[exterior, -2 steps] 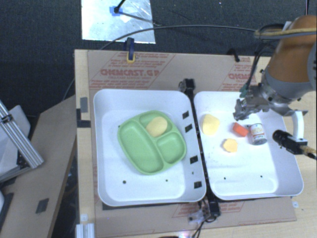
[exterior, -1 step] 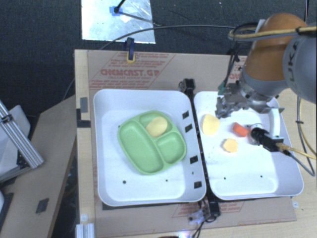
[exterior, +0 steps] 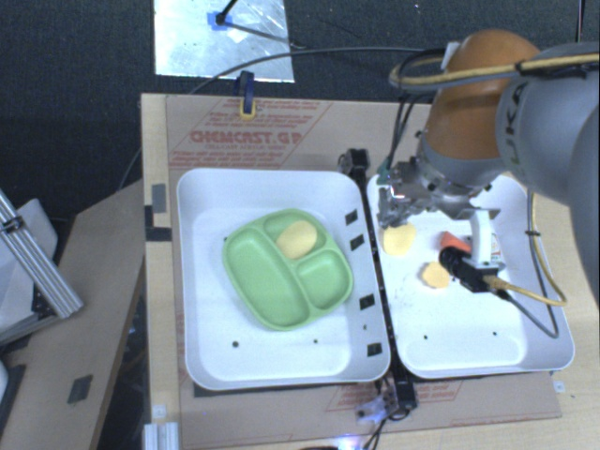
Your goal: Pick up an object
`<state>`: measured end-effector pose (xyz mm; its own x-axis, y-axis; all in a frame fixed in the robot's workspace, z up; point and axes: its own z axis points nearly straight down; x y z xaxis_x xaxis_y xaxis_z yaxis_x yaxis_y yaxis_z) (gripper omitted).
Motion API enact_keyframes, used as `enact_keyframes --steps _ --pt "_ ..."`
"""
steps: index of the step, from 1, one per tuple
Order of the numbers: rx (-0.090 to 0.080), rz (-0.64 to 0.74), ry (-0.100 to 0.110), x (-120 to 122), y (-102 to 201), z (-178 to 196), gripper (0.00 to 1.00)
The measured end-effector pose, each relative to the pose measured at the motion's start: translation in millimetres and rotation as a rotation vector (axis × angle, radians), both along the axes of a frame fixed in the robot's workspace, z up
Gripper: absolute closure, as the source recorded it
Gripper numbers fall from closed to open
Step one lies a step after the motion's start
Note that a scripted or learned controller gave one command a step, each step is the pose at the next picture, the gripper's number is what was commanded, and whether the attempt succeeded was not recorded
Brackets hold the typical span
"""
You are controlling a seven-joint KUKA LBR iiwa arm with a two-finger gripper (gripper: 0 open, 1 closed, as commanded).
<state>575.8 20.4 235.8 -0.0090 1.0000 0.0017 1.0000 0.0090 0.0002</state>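
The fingers (exterior: 394, 216), their spread unclear, hover just above a pale yellow piece (exterior: 399, 241), seemingly light and soft, best pinched across its middle.

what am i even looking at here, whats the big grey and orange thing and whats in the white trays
This is a single picture from a camera fixed above a workbench, looking down at a slant. The big grey machine with the orange band is a robot arm reaching in from the right. Its end effector, the part meant to grasp things, hangs low over the right shallow white bin; from this angle I cannot tell whether it is gripping anything.

Two such bins sit side by side. The left shallow white bin holds a green divided plastic plate with a pale yellow rounded piece in one compartment. In the right bin lie a pale yellow lump just below the end effector, a small orange-yellow piece and a small red-orange item. The arm's job is to pick one object up.
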Motion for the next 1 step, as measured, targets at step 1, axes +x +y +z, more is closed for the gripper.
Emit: enact_keyframes --steps 1 --pt "0.0 0.001 -0.002 0.5 50.0 6.8 1.0"
